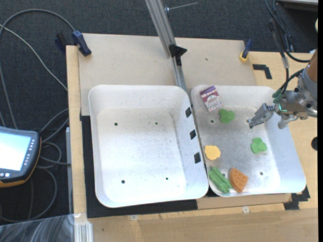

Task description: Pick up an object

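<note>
The tool hangs over the right bin, near its right wall, with the arm entering from the right. Nothing is visible between its fingers; how far they stand apart cannot be told from this view. All objects lie in the right bin. A green piece lies just below the tool, apart from it. A second green piece lies to the tool's left, at about the same height in the view. A small box, white with purple and red print, lies near the bin's top left corner. A yellow piece lies by the left wall. A long green piece and an orange waffle-patterned piece lie side by side at the bottom edge. The left bin sits beside the right one on the bench.
</note>
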`<state>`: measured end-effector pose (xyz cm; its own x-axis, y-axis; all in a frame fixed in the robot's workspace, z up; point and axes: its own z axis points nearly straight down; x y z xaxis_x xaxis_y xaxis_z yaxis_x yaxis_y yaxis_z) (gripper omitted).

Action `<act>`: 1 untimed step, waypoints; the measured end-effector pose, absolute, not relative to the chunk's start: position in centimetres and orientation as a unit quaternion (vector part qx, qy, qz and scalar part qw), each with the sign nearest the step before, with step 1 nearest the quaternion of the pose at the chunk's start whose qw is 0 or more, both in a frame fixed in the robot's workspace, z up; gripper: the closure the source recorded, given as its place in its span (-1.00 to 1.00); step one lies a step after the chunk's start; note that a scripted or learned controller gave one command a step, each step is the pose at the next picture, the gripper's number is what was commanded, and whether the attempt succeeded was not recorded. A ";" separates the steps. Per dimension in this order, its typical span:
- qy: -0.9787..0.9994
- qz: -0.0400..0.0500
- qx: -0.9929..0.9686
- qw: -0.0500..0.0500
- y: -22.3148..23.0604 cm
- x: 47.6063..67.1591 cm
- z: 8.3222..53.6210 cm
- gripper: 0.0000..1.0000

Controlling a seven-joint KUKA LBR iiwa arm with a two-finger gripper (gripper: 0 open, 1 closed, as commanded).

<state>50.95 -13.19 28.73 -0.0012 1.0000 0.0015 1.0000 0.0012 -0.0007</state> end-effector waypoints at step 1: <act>-0.707 0.000 -0.707 0.000 -13.2 51.0 28.7 -1.00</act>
